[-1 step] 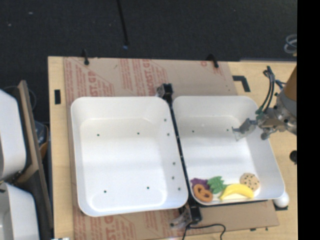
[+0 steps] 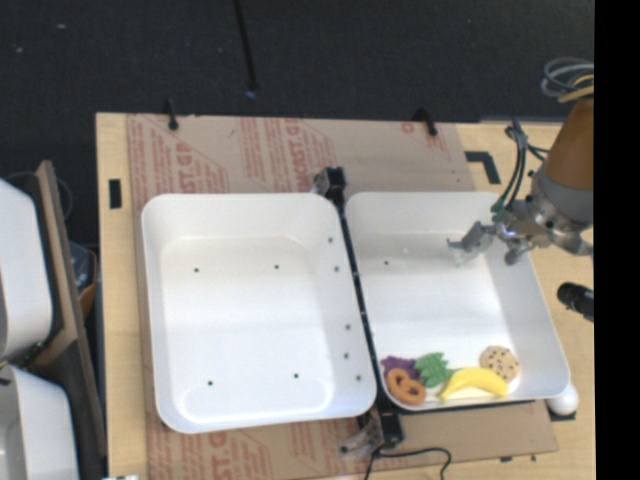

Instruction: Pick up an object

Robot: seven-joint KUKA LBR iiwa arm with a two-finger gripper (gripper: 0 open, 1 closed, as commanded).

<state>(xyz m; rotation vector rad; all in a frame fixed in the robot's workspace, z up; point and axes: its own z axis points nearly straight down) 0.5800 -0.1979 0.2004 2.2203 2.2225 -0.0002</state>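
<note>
Toy banana (image 2: 472,383) lying near edge of right bin (image 2: 430,298), beside cookie (image 2: 499,363); looking light, smooth; I am favouring mid-body hold. Gripper (image 2: 490,238) hovering far right, jaws seemingly spread, pinching nothing.

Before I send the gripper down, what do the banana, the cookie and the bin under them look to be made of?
Banana: likely moulded plastic or foam; uniform yellow, smooth.
Cookie: probably the same toy material; flat tan disc with dark dots, too small to be sure.
Right bin: looks like thin white plastic; glossy sheen, rounded moulded corners.
</note>
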